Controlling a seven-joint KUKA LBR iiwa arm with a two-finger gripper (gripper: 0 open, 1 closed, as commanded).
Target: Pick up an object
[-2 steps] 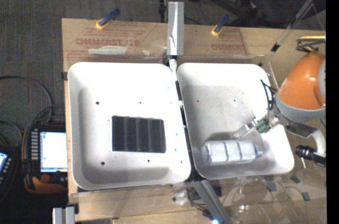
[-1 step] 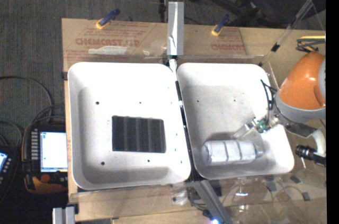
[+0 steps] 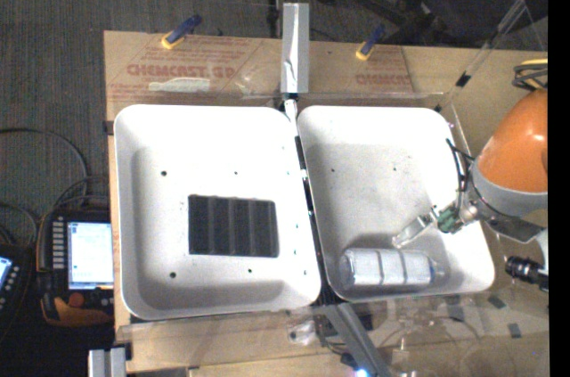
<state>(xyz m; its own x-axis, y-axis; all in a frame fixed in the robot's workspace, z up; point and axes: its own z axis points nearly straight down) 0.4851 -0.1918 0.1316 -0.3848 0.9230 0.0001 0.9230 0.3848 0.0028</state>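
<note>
From the overhead camera, two shallow white bins are sitting side by side on a tabletop (image 3: 125, 63) covered in brown board, and the arm (image 3: 521, 157) is leaning in over the near right corner of the right bin (image 3: 374, 143). Its pincer (image 3: 419, 230) is reaching down and leftward at a slant into that bin, ending in a pale, translucent tip just above the bin floor; whether it is open or closed I cannot tell, since the tip is blurring into the white plastic, and nothing is visibly caught in it. The likeliest target, a clear plastic bottle (image 3: 392, 267), is lying on its side along the near wall of the right bin, just beside and below the pincer tip but apparently not touching it. It is probably resting there because the bin floor curves up at the edges, so a round thing rolls against the wall. The left bin (image 3: 160, 143) is holding a flat dark ribbed block (image 3: 233, 225) lying in the middle of its floor, well apart from the arm. Judging from this, the pick is not yet made, and the slanted approach seems meant to reach the bottle despite the nearby wall.
</note>
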